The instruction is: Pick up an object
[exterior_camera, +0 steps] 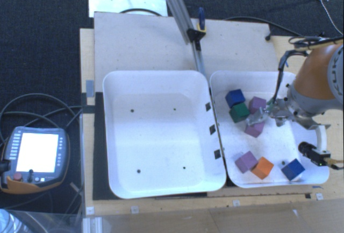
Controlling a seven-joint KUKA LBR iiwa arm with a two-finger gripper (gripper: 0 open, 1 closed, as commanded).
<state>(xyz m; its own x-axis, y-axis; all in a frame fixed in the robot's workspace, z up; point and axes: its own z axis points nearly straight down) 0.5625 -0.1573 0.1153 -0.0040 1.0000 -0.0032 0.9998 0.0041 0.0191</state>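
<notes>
- Nearest the camera, in the right bin (322,177), a purple cube (246,161), an orange cube (263,167) and a blue cube (293,169) lie in a row, well in front of the gripper (260,117).
- The gripper sits low among a cluster; whether it is open or closed cannot be told.
- A purple block (254,129) lies just under it, a green cube (239,112) just beside it toward the left bin (156,135).
- Another purple cube (257,103) and a blue cube (235,97) lie just beyond.
- The counter (145,41) extends behind both bins; dark carpet (43,22) surrounds it.
</notes>
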